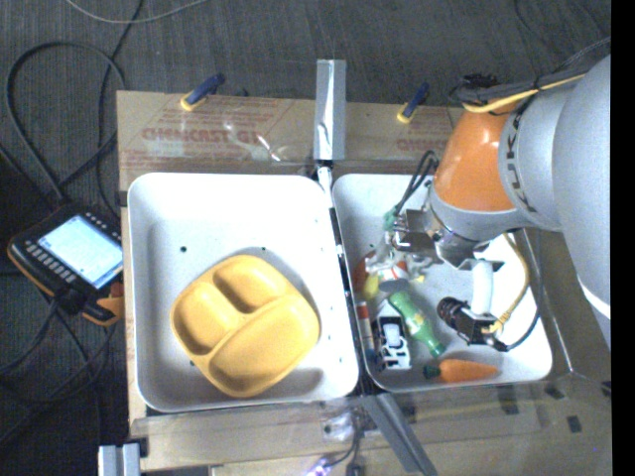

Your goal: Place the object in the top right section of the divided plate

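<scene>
A yellow divided plate [246, 322] lies in the left bin [159, 206], with two smaller sections at its upper side and one large section below. My gripper [395, 249] reaches down into the right bin [531, 350], at its left side, just above a cluster of small objects. Under and beside it are a small yellowish and red item [369, 278], a green bottle [417, 325] and a black and white block [392, 342]. The gripper body hides what lies directly beneath it.
An orange carrot-like piece [466, 370] lies at the right bin's front edge. A red pen-like stick [363, 330] rests along the wall between the bins. The arm and its cables cover the right bin's upper right. A handheld pendant [69, 256] lies left of the bench.
</scene>
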